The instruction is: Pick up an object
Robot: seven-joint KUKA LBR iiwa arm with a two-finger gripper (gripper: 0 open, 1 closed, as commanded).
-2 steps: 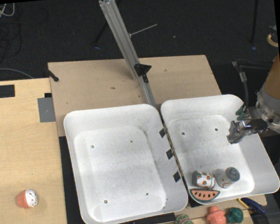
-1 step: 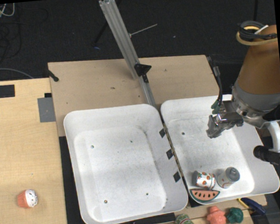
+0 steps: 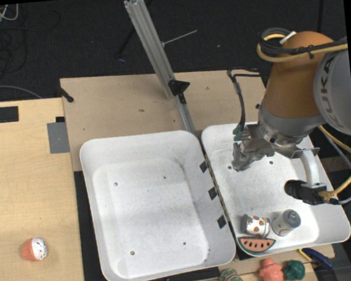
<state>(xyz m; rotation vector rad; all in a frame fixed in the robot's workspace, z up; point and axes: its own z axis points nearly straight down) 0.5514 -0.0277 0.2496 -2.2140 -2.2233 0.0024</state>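
My gripper (image 3: 245, 159) hangs over the upper part of the right bin (image 3: 325, 230), near the divider between the two bins; from this slant I cannot tell how it is set, and nothing shows in its grip. The things to pick lie well apart from it, at the bin's near edge: a small red-and-white can (image 3: 257, 225), a grey round piece (image 3: 288, 220) just beside it to the right, and a watermelon slice (image 3: 257, 244) touching the rim below the can. The left bin (image 3: 96, 157) sits alongside. On the desk (image 3: 18, 184), an orange-and-white ball (image 3: 34, 249) lies far to the left. In front of the right bin sit a dark can (image 3: 229, 280), a pink toy (image 3: 270, 272) and a green toy (image 3: 294, 270).
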